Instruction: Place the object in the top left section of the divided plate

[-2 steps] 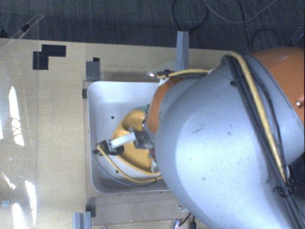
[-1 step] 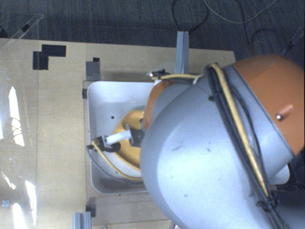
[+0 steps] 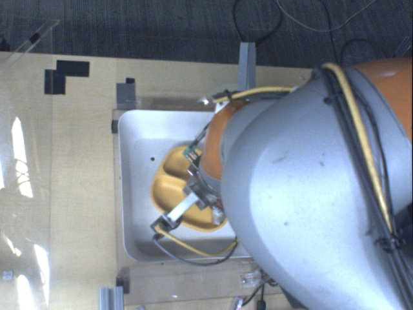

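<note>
A yellow divided plate [image 3: 166, 187] lies in the white bin [image 3: 135, 147], right of the bin's middle. Its raised ridges split it into rounded sections, and the upper section [image 3: 175, 162] and left section [image 3: 162, 191] show bare yellow. My gripper [image 3: 197, 175] hangs low over the plate's right part, under the orange band [image 3: 216, 141] of the wrist. The big grey arm [image 3: 303, 192] covers the gripper's tip, the right side of the plate and everything in the bin beyond it.
Grey posts stand at the bin's corners [image 3: 126, 94] and at its back edge [image 3: 247, 63]. Black L-shaped marks [image 3: 64, 75] sit on the wooden bench at the upper left. The bin's left floor [image 3: 139, 192] is bare white.
</note>
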Tool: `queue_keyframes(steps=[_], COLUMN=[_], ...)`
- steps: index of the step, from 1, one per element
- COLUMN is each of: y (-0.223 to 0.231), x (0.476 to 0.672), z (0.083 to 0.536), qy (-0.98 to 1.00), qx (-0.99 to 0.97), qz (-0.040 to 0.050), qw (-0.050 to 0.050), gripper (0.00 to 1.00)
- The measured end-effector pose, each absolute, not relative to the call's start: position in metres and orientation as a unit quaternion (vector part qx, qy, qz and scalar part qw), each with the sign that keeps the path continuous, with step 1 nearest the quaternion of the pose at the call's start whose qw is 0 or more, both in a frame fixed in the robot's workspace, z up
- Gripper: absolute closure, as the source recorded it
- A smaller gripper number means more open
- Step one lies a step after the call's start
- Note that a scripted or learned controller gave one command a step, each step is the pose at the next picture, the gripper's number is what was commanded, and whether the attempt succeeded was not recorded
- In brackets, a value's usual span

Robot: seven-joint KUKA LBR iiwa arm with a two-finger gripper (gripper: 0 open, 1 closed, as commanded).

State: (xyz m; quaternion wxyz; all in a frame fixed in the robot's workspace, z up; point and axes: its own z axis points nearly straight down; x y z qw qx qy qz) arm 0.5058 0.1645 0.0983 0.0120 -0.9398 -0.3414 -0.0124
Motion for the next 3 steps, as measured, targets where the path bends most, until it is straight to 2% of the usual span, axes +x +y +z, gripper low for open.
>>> queue_keyframes(steps=[1, 2, 3], y=[0.152, 0.220, 0.209], x=[0.553, 0.491, 0.503], z=[0.167, 0.093, 0.095], qy=[-0.301, -0.277, -0.139], qx=[-0.954, -0.961, -0.990], qz=[-0.0010, -0.0099, -0.0106], qw=[0.000, 0.005, 0.010], gripper=[0.00, 0.00, 0.00])
